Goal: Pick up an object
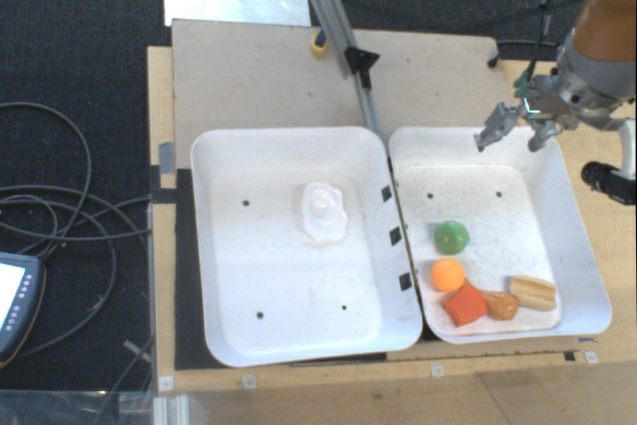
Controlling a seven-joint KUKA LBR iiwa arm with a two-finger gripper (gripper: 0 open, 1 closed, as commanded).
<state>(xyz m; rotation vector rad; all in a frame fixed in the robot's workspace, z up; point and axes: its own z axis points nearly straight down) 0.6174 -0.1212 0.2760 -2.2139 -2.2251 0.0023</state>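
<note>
Five small items lie well below the gripper (pixel 518 131), its fingers apart and empty; the orange ball (pixel 448 275) looks light, smooth, roll-prone; pinch across its middle.

One fixed camera looks down at a slant from above the bench (pixel 438 55), taking in both white bins (pixel 214 214) side by side, with the arm (pixel 602 35) entering from the frame's right

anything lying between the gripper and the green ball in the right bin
No. In the camera view, the stretch from the gripper down to the green ball is bare white bin floor.
</note>
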